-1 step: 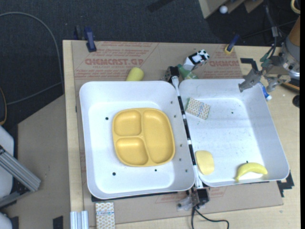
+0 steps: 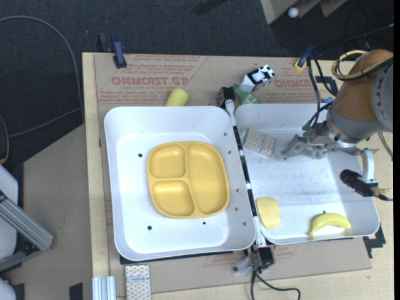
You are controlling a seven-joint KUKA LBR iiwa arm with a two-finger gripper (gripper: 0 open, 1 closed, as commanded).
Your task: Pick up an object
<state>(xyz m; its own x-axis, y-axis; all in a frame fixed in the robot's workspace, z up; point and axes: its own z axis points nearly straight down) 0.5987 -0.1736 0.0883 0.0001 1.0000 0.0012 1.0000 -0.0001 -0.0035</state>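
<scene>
In the right bin (image 2: 350, 233) a pale patterned square pad (image 2: 259, 142) lies near the far left corner. A pale yellow rounded piece (image 2: 269, 212) rests by the bin's left wall at the front, and a yellow banana (image 2: 330, 224) lies near the front edge. My gripper (image 2: 292, 149) hangs low over the bin's far part, pointing left, just right of the patterned pad. Nothing shows held in it. A yellow divided plate (image 2: 187, 179) sits in the middle of the left bin (image 2: 125, 136).
Behind the bins on the bench lie a yellow cylinder (image 2: 177, 97) and a black-and-white toy (image 2: 259, 76) beside a green item (image 2: 245, 90). Blue clamps (image 2: 117, 50) grip the board's far edge. A patterned piece (image 2: 137, 280) lies in front of the left bin.
</scene>
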